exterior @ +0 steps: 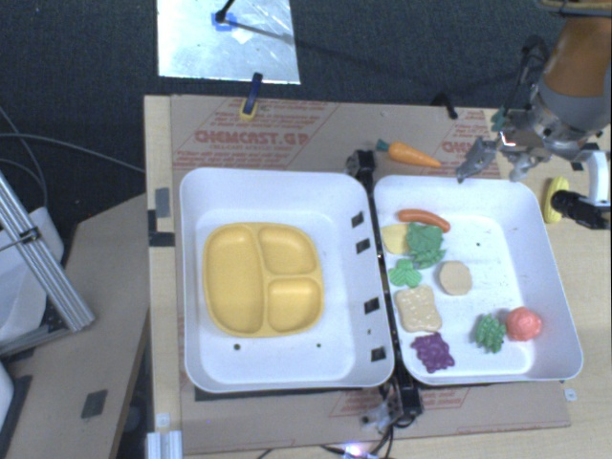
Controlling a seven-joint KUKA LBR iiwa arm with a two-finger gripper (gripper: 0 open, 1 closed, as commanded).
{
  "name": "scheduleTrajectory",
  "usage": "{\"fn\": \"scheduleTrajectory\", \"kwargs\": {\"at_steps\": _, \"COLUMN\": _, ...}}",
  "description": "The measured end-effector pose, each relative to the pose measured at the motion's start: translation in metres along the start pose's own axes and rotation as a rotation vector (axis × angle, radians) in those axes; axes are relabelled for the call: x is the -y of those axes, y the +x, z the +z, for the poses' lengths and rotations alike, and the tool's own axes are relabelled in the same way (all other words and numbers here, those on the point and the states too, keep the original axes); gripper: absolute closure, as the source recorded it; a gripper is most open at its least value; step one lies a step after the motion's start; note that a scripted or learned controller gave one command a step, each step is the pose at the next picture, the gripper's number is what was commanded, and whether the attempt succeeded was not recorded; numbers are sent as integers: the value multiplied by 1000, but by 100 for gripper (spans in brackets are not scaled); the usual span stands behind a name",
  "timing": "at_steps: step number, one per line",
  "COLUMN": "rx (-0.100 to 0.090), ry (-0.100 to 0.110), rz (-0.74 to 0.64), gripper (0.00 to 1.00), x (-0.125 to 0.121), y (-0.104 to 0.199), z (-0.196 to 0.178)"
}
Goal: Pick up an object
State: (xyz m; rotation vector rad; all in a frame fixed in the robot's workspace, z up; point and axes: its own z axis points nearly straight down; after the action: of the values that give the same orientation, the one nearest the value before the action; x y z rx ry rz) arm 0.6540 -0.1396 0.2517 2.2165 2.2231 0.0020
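Purple grapes (435,351) sit nearest the camera, at the near edge of the right bin (550,256). Jaws (497,160) hang over the far rim of the right bin, fingers spread apart, nothing between them. Grey arm (574,75) with orange band comes in from the far right. Carrot (413,154) lies on the counter (287,132) just left of the jaws, outside the bins, beyond the far rim.

Right bin contents, far to near: red sausage (423,218) near the far left corner; yellow piece (393,238) just under it, partly hidden by the big green broccoli (426,244); small green leafy piece (404,275) by the left wall; round tan cookie (455,277) mid-bin; square cracker (418,308) nearer; green piece (490,332) touching or just beside a red-orange tomato (523,323) on the near right side.

Left bin (201,199) holds a yellow divided plate (262,277), three compartments. Shiny metal sheet (227,27) lies on the dark floor at far left, with a blue-yellow tool (251,97) near it at the counter's far edge. Yellow object (556,199) sits right of the right bin.
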Motion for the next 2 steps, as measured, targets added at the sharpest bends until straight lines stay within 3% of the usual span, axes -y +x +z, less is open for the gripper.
{"fn": "scheduleTrajectory", "kwargs": {"at_steps": 1, "rx": 1, "ry": -4, "rz": -4, "gripper": 100, "x": -1, "y": 0, "z": -12}}
{"fn": "scheduleTrajectory", "kwargs": {"at_steps": 2, "rx": 4, "ry": -1, "rz": 7, "gripper": 100, "x": 32, "y": -65, "z": -30}}
